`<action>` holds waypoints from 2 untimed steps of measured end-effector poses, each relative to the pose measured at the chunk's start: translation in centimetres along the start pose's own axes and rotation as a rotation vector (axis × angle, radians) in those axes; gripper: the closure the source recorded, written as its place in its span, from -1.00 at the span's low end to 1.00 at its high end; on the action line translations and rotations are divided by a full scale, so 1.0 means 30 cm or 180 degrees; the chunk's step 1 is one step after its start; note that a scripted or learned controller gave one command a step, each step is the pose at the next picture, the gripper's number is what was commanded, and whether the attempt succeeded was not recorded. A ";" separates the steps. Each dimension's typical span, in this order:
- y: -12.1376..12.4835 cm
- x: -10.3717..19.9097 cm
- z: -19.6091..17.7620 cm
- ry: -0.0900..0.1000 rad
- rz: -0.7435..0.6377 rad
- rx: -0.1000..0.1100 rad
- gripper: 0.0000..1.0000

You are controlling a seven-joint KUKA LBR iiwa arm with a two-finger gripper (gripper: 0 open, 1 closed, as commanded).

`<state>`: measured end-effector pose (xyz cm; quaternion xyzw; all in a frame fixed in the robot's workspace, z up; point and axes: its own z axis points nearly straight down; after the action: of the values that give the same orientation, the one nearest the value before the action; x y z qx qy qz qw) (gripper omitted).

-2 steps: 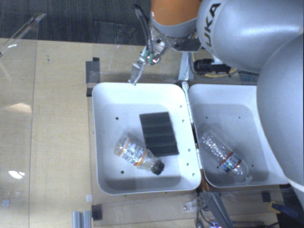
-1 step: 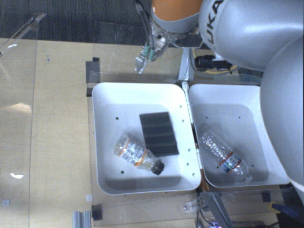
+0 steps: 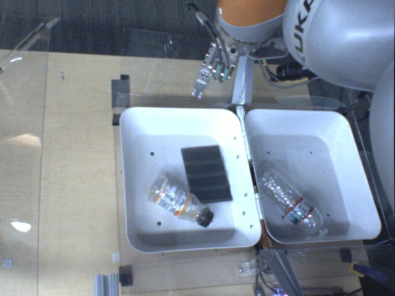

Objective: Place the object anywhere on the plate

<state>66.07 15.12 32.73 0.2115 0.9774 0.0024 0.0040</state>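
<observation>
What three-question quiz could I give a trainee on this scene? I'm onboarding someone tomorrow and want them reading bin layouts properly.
1. True or false: the black ridged block lies in the left bin.
2. Which bin holds the bottle with a black cap: A left, B right?
3. How many clear plastic bottles are there in both bins together?

Key: 1 true. 2 A. 3 two; the second bottle lies in the right bin.

You see two white bins (image 3: pixel 179 123) side by side, rims touching, on pale wooden bench (image 3: pixel 68 165); dark carpet (image 3: pixel 92 11) beyond.
</observation>
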 end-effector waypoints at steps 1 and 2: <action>-0.113 -0.046 -0.117 -0.0007 -0.0987 -0.0004 1.00; -0.169 -0.071 -0.238 -0.0005 -0.0882 -0.0003 1.00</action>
<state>65.87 9.61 39.84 0.0745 0.9972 0.0020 0.0051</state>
